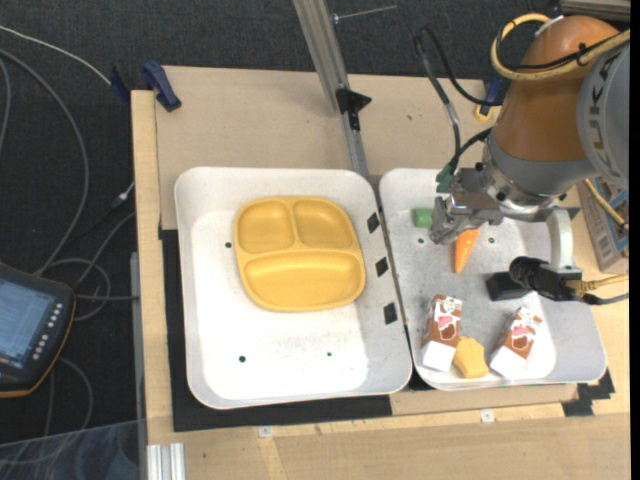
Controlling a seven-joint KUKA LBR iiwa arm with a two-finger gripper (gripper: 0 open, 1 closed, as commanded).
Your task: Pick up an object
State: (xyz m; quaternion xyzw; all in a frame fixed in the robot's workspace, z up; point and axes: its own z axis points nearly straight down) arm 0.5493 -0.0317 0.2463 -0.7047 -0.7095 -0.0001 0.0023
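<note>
Grey arm (pixel 560 158), orange band, blk cables

The arm (pixel 570 78) is cut off by the right edge. The top of the orange carrot (pixel 463 250) and part of a green block (pixel 423 217) are hidden beneath the gripper (pixel 455 218), and the fingers cannot be made out.

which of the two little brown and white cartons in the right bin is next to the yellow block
The left carton: the yellow block touches its lower right corner. The other carton lies farther right, apart from the block.
</note>
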